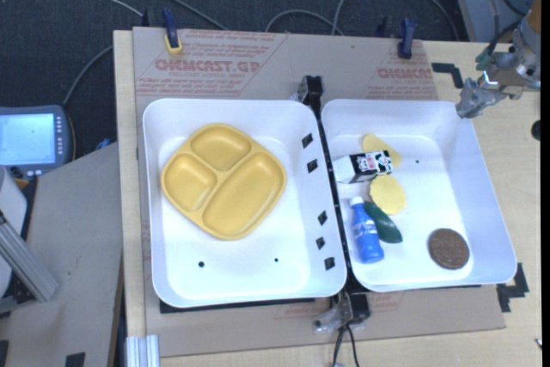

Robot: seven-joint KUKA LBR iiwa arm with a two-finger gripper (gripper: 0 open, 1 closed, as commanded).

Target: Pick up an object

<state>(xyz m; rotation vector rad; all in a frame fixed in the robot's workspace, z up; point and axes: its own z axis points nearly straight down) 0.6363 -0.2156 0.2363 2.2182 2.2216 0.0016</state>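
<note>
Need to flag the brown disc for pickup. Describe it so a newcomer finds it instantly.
Look in the right bin, toward its near right corner. The brown disc lies there alone, apart from the blue bottle and yellow pieces clustered nearer the divider; it is the only round, dark brown item.

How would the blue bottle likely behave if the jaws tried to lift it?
The blue bottle lies on its side in the right bin, so it may roll. Its rounded body looks smooth, perhaps slippery. It touches a dark green object, which could shift too.

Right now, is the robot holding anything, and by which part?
Nothing is held. The gripper hangs over the right bin's far corner, apart from the blue bottle and brown disc.
</note>
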